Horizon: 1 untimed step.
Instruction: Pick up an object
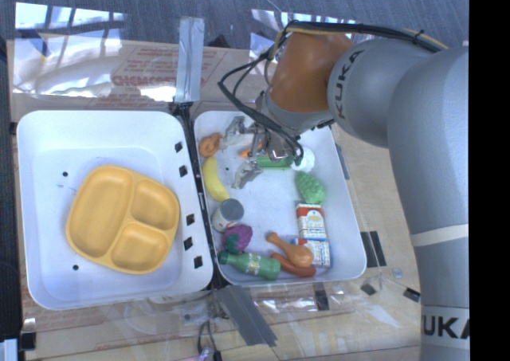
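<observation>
White right bin (344,216) holds toys; arm (398,104) reads "KUKA"; pincer (253,156) state cannot be told.

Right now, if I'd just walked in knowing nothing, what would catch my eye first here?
Probably the big grey arm with its orange band, reaching from the right over the right bin, which holds a jumble of toy food, including a banana. Next, the yellow divided tray lying alone in the left bin.

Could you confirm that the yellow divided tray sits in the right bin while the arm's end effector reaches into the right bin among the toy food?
Not quite: the camera view shows the yellow divided tray in the left bin. The end effector does reach into the right bin among the toy food.
</observation>
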Tool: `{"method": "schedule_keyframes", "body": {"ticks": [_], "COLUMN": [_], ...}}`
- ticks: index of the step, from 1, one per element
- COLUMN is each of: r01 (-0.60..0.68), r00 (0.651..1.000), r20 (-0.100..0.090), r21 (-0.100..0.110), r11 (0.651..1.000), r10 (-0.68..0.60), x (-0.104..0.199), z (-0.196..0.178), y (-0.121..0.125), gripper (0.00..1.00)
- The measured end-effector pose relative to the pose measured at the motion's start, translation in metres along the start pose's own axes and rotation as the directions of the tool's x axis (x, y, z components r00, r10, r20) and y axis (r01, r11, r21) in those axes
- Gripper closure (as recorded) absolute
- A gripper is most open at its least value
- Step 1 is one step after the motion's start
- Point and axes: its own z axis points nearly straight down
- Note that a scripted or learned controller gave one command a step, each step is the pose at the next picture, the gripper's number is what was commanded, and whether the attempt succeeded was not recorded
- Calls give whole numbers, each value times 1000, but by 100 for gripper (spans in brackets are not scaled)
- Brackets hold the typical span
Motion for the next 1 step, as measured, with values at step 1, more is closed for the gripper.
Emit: {"method": "schedule_keyframes", "body": {"ticks": [1], "r01": [-12], "r00": [1000], "r20": [4], "r21": [6], "r11": [1000], "r10": [12], "x": [34], "z": [-70], "y": [-67], "gripper": [0]}}
